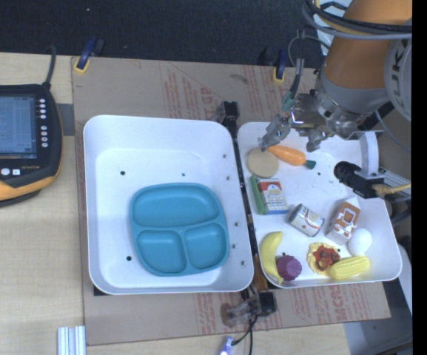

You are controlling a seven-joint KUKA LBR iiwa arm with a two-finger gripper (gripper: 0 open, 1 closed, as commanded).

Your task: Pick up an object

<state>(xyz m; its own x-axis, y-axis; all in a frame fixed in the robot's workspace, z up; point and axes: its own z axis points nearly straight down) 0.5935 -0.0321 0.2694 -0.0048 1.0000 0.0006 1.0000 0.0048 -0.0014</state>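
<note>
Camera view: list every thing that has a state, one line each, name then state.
gripper: hovering low at the right bin's far end, above the carrot; finger state unclear
carrot: lying flat, beside the round cracker
blue tray: upright in the left bin, compartments bare
banana: lying in the right bin, touching the purple toy
can: on its side
corn: lying flat by the near rim
tablet: screen lit
</note>
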